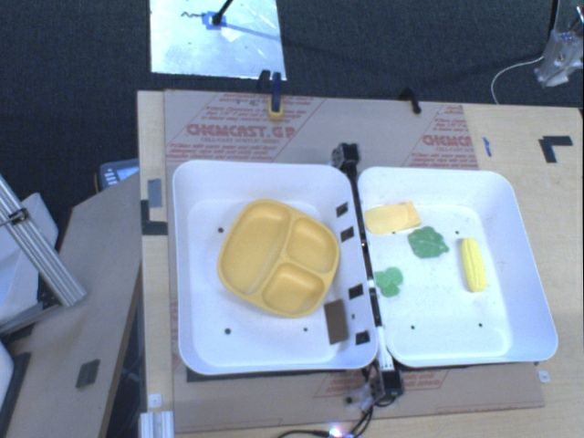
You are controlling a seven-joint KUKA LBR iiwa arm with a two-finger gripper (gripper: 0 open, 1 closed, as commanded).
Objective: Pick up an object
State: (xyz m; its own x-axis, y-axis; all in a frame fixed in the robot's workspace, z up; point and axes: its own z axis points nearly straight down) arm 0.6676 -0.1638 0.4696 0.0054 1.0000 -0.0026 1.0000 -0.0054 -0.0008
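Here, left bin [196,336]: yellow tray [277,256]; right bin [520,327]: corn [473,264], two green pieces [427,242].

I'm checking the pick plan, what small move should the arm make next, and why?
Probably bring the gripper in over the right bin above the corn cob: it lies apart from the green pieces and the yellow slab, nearest the arm's side.

Protective sheet [246,126] under bins, behind left bin [196,245]: red print "CHEMCAST GP", repeated in diagonal bands. Same red "CHEMCAST" print on sheet behind right bin [525,235], partly cut off by bin rim. Faint red print on sheet strip along front edge, too small to read. No other legible text, numbers or labels.
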